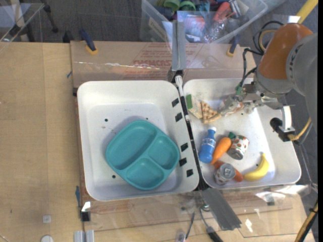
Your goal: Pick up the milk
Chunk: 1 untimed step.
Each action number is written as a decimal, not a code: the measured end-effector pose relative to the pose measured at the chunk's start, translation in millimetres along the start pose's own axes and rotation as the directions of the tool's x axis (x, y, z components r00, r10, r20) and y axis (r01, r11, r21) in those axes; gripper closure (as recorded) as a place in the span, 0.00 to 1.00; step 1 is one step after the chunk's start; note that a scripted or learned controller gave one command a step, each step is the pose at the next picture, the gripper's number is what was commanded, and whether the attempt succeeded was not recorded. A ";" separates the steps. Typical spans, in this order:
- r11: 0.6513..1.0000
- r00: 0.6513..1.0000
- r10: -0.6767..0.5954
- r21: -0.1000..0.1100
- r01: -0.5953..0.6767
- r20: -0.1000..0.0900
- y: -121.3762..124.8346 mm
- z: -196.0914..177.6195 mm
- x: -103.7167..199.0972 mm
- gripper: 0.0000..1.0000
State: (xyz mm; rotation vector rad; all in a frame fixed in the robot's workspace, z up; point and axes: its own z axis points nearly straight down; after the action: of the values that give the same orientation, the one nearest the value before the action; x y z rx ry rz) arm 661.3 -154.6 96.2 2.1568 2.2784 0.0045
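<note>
— Where is the two-finger gripper [241,101]?

— Over the far part of the right shallow white bin [282,178], at the end of the grey arm with the orange band [280,52] that comes in from the right. It is a blur of metal there; whether it is wide or narrow I cannot tell, and nothing is visibly held in it.

— What lies closest to it?

— A tan waffle-patterned wedge [208,111], just to its left on the bin floor, beside a small green piece [189,102] against the dividing wall.

— And the milk?

— The small blue bottle with a white cap [207,145] lies nearer the front, close to the divider and well apart from the gripper. An orange toy carrot [221,149] touches its right side.

— The rest of that bin?

— A small white-and-red rounded container [239,146] sits just right of the carrot, a silver and red can [225,173] lies toward the front, and a yellow toy banana [256,169] curves beside the can.

— The other bin?

— The left shallow white bin [96,135] holds a teal plastic plate with three compartments [142,154], tilted against the front wall.
</note>
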 end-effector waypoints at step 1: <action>0.961 0.960 0.278 0.005 -0.278 -0.012 9.2 3.7 -13.3 0.00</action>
State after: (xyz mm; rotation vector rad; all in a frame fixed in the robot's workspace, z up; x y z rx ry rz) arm 671.2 -167.3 92.5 2.4650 1.9603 0.0152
